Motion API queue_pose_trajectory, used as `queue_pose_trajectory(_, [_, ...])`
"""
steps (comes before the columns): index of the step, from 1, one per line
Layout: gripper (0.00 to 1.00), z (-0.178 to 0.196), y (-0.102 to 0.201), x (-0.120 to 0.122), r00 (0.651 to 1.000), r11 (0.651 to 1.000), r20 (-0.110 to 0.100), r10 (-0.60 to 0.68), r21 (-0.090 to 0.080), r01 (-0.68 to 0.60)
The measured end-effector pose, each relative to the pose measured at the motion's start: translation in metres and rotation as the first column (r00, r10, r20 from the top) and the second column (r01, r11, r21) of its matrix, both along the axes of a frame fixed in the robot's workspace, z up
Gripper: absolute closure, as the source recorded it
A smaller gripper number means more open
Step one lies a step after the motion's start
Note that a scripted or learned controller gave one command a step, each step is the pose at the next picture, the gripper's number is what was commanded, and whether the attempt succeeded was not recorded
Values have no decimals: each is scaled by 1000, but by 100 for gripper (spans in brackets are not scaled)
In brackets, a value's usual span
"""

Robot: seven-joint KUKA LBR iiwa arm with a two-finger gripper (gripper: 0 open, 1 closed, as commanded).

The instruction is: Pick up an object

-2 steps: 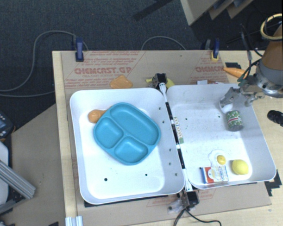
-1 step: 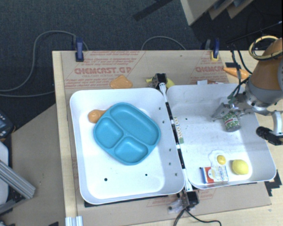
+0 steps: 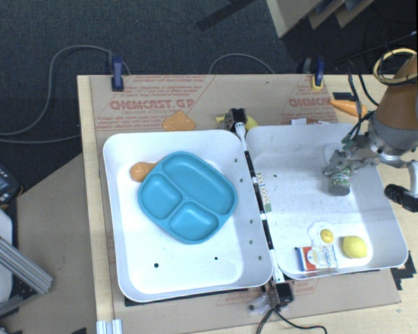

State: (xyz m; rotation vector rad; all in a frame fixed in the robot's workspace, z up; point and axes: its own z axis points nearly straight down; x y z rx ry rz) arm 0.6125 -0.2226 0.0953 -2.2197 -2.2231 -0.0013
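Observation:
My gripper (image 3: 339, 181) hangs low over the back part of the right bin (image 3: 292, 208), with the grey and orange arm (image 3: 397, 115) reaching in from the right. Toward the bin's front right corner lie a yellow lemon-like fruit (image 3: 354, 247), a small white and yellow piece (image 3: 326, 235) and a red and white box (image 3: 315, 258). They are well clear of the gripper, on its near side. In the left bin (image 3: 130, 255) a blue divided plate (image 3: 187, 196) rests flat, with an orange object (image 3: 140, 171) partly tucked behind its left rim.
Behind the bins, on the cardboard, lie an orange piece (image 3: 178, 121), a yellow and black item (image 3: 235, 117) and an orange carrot-like thing (image 3: 346, 107). Blue clamps (image 3: 116, 71) hold the board's far edge. A divider rail (image 3: 258, 195) separates the bins.

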Motion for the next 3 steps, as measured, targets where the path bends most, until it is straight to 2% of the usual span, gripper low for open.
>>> queue_pose_trajectory(1, [100,0,53,25,1000,1000,2,4,0,-4])
queue_pose_trajectory(2, [100,50,108,48,1000,1000,-2,4,-1,-4])
queue_pose_trajectory(3, [100,92,161,3,1000,1000,-3,3,2,-3])
